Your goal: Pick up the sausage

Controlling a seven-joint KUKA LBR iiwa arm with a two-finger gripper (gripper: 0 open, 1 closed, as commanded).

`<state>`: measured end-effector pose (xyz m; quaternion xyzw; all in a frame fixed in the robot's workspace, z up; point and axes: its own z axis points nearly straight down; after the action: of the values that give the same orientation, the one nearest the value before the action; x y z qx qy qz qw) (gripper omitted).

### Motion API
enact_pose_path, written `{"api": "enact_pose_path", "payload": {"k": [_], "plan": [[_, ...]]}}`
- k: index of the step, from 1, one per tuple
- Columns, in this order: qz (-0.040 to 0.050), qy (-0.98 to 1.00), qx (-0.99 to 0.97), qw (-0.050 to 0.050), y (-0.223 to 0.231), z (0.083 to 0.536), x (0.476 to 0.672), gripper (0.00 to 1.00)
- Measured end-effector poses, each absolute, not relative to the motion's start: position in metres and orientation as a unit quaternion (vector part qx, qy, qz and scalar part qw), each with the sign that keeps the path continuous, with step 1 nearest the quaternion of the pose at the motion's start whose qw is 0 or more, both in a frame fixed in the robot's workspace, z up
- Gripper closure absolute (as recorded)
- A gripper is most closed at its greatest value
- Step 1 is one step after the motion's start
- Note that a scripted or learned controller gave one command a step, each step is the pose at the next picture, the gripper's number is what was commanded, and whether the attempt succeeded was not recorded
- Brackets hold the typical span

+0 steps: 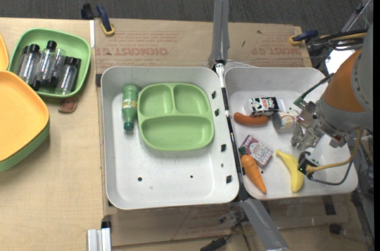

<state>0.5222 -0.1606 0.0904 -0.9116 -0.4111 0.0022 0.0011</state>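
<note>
Orange plastic carrot point(253, 173) lies nearest; the red-brown toy sausage point(251, 120) rests untouched left of my gripper point(303, 134), whose finger state I cannot tell.

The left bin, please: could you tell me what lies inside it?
The left bin holds a green divided plate and a green bottle beside it. The floor beneath the plate is covered.
</note>
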Motion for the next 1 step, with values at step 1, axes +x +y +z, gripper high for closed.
{"api": "enact_pose_path", "payload": {"k": [1], "plan": [[0.0025,-0.223,-0.975,0.001,-0.1993,0.0905,0.5249,1.00]]}}
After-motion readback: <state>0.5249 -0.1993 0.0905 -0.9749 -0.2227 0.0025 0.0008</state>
